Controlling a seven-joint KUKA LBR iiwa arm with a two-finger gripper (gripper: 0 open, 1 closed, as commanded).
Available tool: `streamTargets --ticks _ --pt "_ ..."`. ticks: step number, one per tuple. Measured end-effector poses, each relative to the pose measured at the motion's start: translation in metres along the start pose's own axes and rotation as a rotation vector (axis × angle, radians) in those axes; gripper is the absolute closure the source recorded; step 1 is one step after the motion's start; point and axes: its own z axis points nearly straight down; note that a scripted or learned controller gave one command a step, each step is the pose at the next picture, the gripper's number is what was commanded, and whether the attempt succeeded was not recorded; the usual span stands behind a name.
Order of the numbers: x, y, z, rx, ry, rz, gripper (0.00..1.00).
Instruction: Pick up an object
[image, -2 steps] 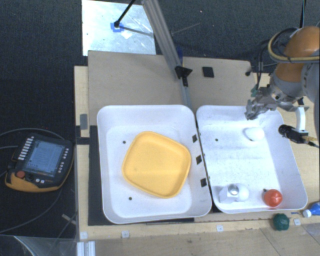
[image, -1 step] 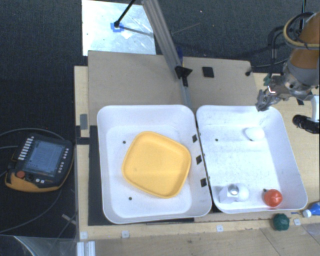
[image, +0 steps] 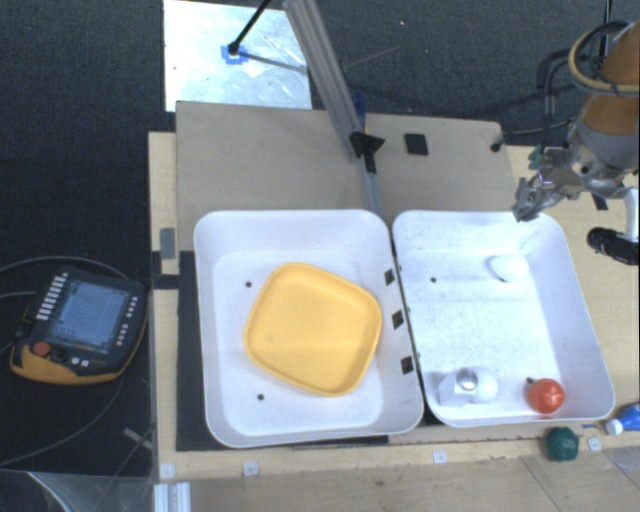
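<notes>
Bench, 2 white bins; right bin (image: 575, 300): round red ball (image: 545, 395), near corner.

A plate (image: 313, 327) lies in the left bin (image: 215, 300); in the right bin (image: 570, 300), an egg-shaped object (image: 508, 267) sits behind a ball (image: 545, 395) and a small object (image: 468, 384).

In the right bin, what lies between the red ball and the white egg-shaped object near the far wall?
In the camera view, nothing: bare white bin floor runs from the red ball up to the white egg-shaped object. The small white-and-silver object lies off to the left of that stretch.
</notes>
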Motion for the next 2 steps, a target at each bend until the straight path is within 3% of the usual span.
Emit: streamTargets --ticks 2 --pt "0.110 -0.006 -0.006 0.000 0.002 -0.004 1.00"
